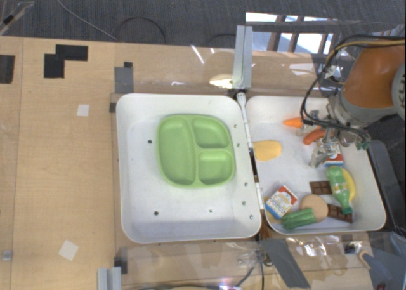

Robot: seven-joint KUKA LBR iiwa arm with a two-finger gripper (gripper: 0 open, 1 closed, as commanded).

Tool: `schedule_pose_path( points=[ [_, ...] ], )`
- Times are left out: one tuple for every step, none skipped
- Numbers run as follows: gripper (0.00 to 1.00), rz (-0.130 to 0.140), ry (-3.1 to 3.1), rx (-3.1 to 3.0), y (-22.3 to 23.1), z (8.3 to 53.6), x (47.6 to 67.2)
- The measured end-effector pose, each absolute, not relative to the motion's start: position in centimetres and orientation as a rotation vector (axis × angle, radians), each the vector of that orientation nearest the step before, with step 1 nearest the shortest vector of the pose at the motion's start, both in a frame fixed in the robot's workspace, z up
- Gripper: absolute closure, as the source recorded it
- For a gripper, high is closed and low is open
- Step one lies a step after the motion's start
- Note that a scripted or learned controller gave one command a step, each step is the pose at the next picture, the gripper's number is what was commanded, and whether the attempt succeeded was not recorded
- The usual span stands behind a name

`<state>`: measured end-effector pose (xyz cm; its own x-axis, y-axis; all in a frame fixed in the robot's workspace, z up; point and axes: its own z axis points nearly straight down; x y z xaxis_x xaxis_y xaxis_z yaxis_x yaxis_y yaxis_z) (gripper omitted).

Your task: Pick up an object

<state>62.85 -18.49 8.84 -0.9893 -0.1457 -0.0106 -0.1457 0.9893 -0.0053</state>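
**Gripper low in the right bin, among the toy food**

The gripper point(325, 154) hangs low in the right bin point(292, 174); if it is open or closed, I cannot tell; nothing shows between its tips. Just left of it lie two orange carrots point(303, 129), long side going left to right. Just below it sits a yellow banana point(346, 184), long side going up and down. Farther left is a yellow lump point(266, 150); down and left is a small carton point(281, 201). Well to the left, the other bin point(136, 219) holds a green tray point(195, 150).
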Motion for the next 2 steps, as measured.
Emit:
schedule_pose_path(
  points=[
    [1.00,-0.009,3.103,-0.239,-18.0,10.4,63.5],
    [1.00,-0.007,3.051,-0.694,-20.6,13.9,63.3]
  ],
)
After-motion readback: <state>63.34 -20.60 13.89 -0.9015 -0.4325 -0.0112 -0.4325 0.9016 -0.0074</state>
